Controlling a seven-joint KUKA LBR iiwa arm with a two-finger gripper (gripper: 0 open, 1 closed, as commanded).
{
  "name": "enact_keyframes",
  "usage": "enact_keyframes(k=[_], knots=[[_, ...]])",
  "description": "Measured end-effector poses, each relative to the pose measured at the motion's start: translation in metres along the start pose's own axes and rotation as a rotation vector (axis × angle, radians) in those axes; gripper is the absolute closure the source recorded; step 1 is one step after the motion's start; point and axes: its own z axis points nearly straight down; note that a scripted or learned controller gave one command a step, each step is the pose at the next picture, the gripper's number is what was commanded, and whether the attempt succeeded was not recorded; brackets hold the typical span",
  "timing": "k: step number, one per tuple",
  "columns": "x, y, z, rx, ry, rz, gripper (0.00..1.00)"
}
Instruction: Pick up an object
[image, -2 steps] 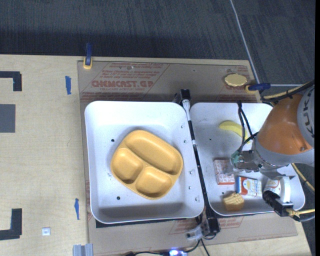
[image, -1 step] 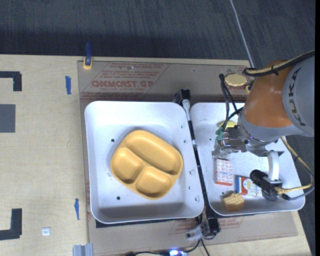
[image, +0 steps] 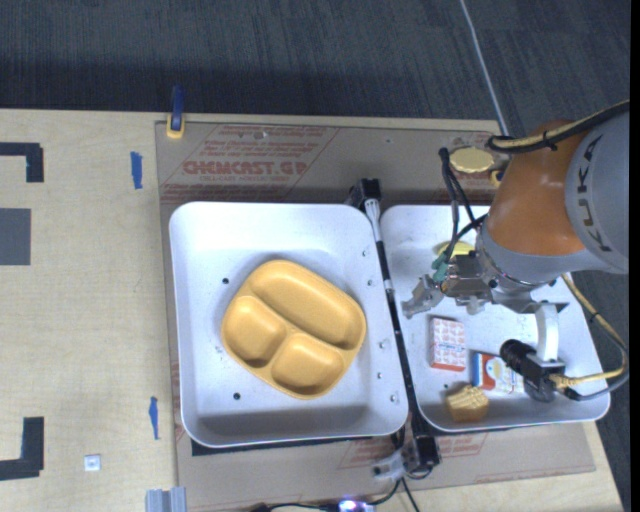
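Two bins, one arm low over the right-hand clutter

Two shallow white bins sat side by side on the desk (image: 90, 300), which kept anything loose within the arm's reach and stopped it sliding off. The left bin (image: 195, 235) carried a yellow divided tray (image: 292, 326) lying upside down near its middle, too broad and smooth to be an easy first choice. The right bin (image: 420, 400) held the smaller, likelier targets: a red-and-white patterned packet (image: 447, 343), a second red, white and blue packet (image: 487, 371) just beside it, and a small tan piece of toy food (image: 467, 402) near the front wall. All three lay flat on the bin floor, apart from the arm.

The arm (image: 540, 210) reached in from the right, its orange band bulking over the back of the right bin, wrist bent downward. The claw (image: 425, 293) hung near the bin's left wall, just behind the patterned packet. Whether the claw was open or closed could not be told at that size, and nothing was visibly in it. Judging by that, no pick had been made.
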Motion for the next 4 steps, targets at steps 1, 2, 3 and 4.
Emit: enact_keyframes(k=[1,2,3,4], knots=[[-0.054,-0.04,0.0,0.002,0.0,0.002,0.0],[-0.064,-0.041,0.097,-0.011,-0.005,0.002,0.0],[-0.064,-0.038,0.084,-0.019,-0.006,0.002,1.0],[-0.064,-0.039,0.085,-0.018,-0.006,0.001,0.0]])
